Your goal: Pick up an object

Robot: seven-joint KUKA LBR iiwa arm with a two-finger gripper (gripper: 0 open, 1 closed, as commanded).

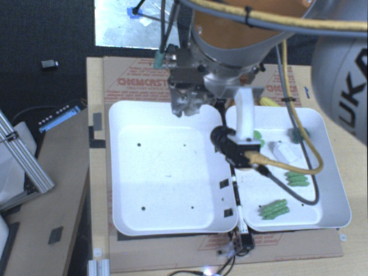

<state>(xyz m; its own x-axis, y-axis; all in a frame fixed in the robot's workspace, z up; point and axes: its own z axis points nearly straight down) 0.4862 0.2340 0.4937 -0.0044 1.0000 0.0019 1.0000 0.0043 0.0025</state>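
End effector [187, 103] hangs over the back edge of the left bin [132, 211], near the divide between the bins. Nothing visible between its tips, and I can't tell how wide it stands from this angle.

All pickable stuff is in the right bin [333, 206], so toward the camera's right and nearer the front from the end effector. Closest candidate on that side: small green piece [257, 135] just past the white bracket [245, 117]. Further forward: green pod cluster [298, 180], long axis roughly left-right, and a second green bundle [274, 209] near the front, lying at a slight slant. Yellow item [268, 102] at the back rim, teal piece [297, 134] by the hose, something pale [283, 152] mid-bin.

Obstructions, my read: black fitting [233, 145] and yellow hose [287, 167] sit right over the divide and drape across the right bin, partly covering the pods. Front bundle looks the most open approach.
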